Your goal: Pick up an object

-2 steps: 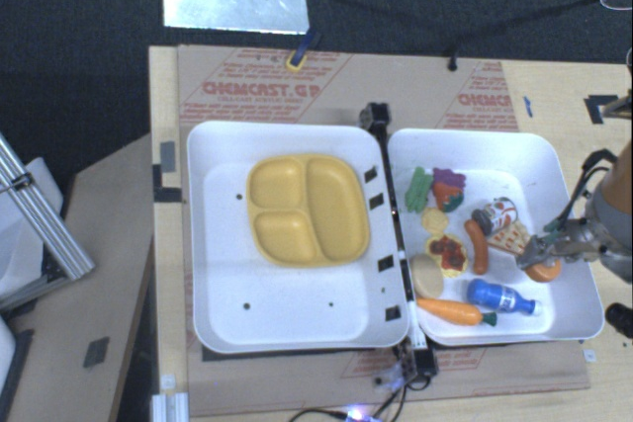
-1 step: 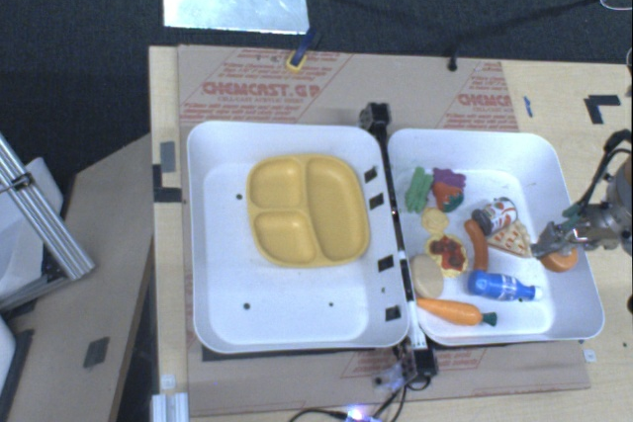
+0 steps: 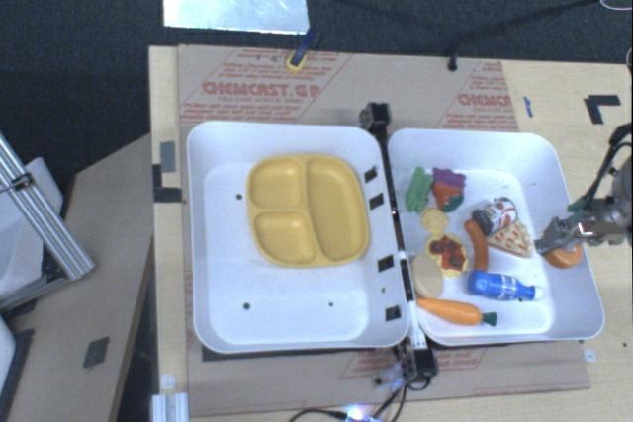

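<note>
- Carrot [image 3: 453, 311] at the lower edge of the right bin [image 3: 584, 306]: it lies close to the front wall and just below the bottle [image 3: 502, 288], so a grab here could catch the wall or nudge the bottle.
- Bottle, right of lower centre: round and lying on its side, so I judge it would roll from a poor pinch.
- Gripper [image 3: 556, 240] at the right of the frame, low over the right bin's right side. It sits against an orange piece [image 3: 565, 258], but I cannot tell whether it is clenched or released, nor whether the piece is between the tips; a lift from here may come up with nothing.
- That orange piece lies by the bin's sloping right wall; a push could slide it up the wall, not into a grasp.
- Pizza slice [image 3: 510, 239] and sausage [image 3: 479, 244], just left of the gripper: flat and crowded, so a sideways sweep could drag them together.
- Green piece [image 3: 420, 189] and purple piece [image 3: 448, 183], toward the bin's upper left: touching, so 2 might be caught at once.
- Yellow tray [image 3: 307, 210] in the left bin [image 3: 213, 212], centre-left of the frame: well apart from the arm, at little risk.
</note>
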Robot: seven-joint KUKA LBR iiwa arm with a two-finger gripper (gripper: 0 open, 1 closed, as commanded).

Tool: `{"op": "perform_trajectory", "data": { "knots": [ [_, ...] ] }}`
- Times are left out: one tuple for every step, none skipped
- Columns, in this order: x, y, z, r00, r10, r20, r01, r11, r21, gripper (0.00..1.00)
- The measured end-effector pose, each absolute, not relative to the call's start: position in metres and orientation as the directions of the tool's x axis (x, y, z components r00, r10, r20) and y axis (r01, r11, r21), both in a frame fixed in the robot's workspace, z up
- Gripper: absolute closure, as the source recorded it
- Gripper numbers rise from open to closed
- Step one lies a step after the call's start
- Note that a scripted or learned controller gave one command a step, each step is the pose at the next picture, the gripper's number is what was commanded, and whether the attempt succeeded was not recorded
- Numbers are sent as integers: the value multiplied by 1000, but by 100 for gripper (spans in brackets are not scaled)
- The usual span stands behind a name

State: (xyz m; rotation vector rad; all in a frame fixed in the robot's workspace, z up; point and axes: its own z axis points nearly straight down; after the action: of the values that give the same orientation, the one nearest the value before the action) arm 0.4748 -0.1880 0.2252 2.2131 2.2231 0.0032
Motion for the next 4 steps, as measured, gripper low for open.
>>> {"op": "perform_trajectory", "data": {
  "knots": [
    [497,-140,215,-8,1000,0,1000,8,2,100],
    [518,-89,207,-10,1000,2,1000,10,3,100],
    [533,-38,221,-10,1000,2,1000,10,3,100],
    [547,16,217,-11,1000,2,1000,11,2,100]
  ]
}}
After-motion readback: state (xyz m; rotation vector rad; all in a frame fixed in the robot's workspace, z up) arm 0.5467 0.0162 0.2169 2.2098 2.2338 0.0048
